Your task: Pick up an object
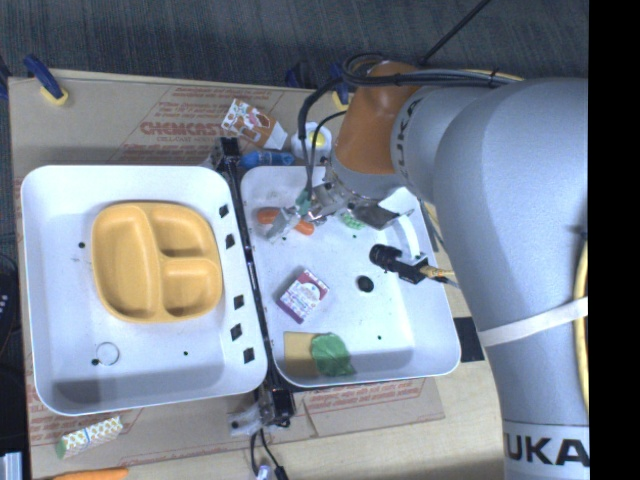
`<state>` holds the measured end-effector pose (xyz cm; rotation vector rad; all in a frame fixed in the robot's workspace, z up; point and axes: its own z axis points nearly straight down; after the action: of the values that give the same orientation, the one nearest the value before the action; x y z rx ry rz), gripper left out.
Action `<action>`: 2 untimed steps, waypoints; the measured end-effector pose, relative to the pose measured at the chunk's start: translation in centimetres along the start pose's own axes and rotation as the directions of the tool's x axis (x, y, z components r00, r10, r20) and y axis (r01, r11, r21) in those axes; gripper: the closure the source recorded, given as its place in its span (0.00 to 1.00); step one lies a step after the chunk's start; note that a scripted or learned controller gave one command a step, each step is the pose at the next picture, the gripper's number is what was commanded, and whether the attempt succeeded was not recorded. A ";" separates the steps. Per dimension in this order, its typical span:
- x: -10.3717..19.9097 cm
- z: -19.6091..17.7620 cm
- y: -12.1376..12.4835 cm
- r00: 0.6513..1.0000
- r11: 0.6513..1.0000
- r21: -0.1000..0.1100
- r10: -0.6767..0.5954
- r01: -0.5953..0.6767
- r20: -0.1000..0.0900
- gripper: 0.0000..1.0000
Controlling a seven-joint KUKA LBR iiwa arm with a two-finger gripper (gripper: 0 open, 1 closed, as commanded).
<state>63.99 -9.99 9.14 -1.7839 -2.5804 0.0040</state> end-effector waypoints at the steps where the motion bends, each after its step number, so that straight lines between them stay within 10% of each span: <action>1: 0.0 -0.1 0.2 0.991 0.991 -0.003 0.132 -0.132 0.002 0.00; 2: 0.0 -1.1 0.2 0.992 0.992 -0.001 0.129 -0.129 0.001 1.00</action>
<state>64.21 -9.87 10.21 -1.9478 -2.4617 0.0044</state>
